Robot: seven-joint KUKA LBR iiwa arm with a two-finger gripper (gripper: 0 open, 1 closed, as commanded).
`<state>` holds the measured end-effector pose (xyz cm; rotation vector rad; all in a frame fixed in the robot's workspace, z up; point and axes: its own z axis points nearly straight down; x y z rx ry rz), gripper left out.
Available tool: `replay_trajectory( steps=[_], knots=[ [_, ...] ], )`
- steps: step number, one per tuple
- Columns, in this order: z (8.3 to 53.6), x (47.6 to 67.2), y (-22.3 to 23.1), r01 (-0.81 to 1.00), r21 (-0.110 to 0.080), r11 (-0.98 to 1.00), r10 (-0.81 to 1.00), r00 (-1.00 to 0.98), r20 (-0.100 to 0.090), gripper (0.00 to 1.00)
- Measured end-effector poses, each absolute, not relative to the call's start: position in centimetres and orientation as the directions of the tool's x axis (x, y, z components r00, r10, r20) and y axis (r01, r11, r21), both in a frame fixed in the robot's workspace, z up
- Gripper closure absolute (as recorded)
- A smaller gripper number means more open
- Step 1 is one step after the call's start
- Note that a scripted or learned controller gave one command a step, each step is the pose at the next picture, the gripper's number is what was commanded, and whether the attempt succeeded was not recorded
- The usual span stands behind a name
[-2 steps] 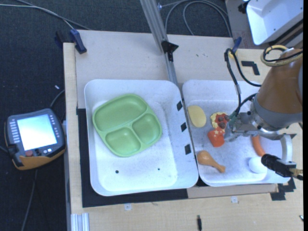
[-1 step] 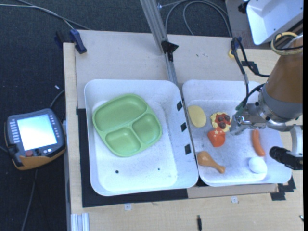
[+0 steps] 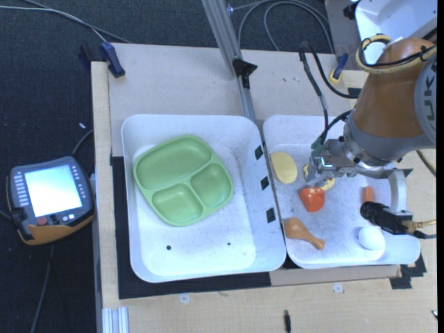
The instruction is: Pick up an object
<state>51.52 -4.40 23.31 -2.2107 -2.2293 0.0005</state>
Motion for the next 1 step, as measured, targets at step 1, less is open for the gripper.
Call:
replay_trajectory(
  steps=[1],
  knots=[
    [22.65, 54.72, -0.07, 1.0, -0.001, 0.007, 1.0, -0.007, 0.0, 1.0]
  ],
)
